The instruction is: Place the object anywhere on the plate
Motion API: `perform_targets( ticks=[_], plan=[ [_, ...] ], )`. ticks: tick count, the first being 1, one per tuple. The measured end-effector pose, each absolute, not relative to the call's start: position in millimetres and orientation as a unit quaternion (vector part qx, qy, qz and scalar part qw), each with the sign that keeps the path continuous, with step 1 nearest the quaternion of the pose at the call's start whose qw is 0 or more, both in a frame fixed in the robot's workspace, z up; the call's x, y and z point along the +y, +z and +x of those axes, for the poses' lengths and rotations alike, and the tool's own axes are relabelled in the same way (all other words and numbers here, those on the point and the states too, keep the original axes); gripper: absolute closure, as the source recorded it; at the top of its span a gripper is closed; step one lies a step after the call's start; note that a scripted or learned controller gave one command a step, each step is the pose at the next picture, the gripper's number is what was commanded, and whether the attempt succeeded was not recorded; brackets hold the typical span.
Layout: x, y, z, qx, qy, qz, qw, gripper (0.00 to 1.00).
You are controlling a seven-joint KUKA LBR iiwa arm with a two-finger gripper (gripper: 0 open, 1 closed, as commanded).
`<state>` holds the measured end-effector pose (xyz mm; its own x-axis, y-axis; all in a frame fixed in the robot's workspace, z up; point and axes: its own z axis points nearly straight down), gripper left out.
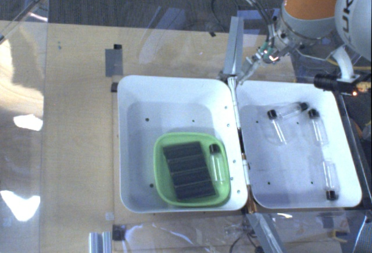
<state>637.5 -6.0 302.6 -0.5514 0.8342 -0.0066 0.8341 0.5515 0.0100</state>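
plastics and wood under glare

the two bins are looking like smooth white plastic, the green plate glossy, the vials clear and shiny, the counter showing pale wood grain.

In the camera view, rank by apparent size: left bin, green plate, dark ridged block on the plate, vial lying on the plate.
1. left bin
2. green plate
3. dark ridged block
4. vial

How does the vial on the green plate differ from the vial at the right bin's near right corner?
The plate vial lies on the green plate in the left bin, beside a dark ridged block, cap pointing away from the camera. The corner vial lies on the right bin floor, cap toward the camera. Both are clear with black caps.
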Motion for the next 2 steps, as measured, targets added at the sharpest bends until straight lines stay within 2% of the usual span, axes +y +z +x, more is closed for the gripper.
perform_targets(
  ticks=[1, 2],
  plan=[
    [-57.1, 306.9, 670.5, 0.908, 0.0019, 0.42, 0.006, 0.0],
    [-97.4, 334.3, 665.1, 0.913, 0.0017, 0.408, 0.007, 0.0]
  ],
)
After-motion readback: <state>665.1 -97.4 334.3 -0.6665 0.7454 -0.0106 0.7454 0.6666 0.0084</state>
